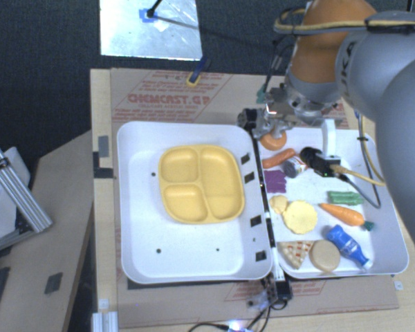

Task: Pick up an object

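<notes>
My gripper (271, 124) hangs over the far left corner of the right bin (391, 244), just above an orange round toy (273, 142). Close in front of that lie an orange sausage (279, 158) and a purple piece (274, 181). Further forward are a yellow crinkled chip (301, 216), a small pale yellow piece (279, 203), a carrot (342, 214), a green piece (344, 198), a blue bottle (347, 245), a pizza slice (295, 253) and a round beige cookie (325, 256). I see nothing held in the gripper.
The left bin (138, 241) holds a yellow divided plate (199, 184). A black-clipped wall (259, 192) separates the two bins. The large grey arm (387, 68) covers the right bin's far right part. A shiny square plate (151, 18) lies beyond the bench.
</notes>
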Action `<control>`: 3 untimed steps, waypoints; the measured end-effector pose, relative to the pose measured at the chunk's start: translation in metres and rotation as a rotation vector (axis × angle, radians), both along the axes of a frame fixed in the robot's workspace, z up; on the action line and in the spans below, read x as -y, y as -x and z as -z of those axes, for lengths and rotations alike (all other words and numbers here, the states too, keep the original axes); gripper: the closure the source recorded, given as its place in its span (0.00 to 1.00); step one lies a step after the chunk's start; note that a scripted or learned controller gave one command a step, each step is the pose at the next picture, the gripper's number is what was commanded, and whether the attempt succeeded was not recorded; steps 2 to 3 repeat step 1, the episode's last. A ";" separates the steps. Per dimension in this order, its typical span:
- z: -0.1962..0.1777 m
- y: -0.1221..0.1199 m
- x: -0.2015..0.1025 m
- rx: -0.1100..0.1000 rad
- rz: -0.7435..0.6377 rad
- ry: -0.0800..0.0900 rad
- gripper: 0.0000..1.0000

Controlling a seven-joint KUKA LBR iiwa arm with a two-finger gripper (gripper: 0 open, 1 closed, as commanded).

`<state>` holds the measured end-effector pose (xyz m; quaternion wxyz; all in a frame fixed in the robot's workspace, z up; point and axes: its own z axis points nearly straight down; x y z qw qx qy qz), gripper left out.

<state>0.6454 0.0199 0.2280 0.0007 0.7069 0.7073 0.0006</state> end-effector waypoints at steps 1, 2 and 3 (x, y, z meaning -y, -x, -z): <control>0.013 -0.010 -0.003 0.000 -0.004 0.000 1.00; 0.013 -0.010 -0.003 0.000 -0.004 0.000 1.00; 0.013 -0.010 -0.003 0.000 -0.004 0.000 1.00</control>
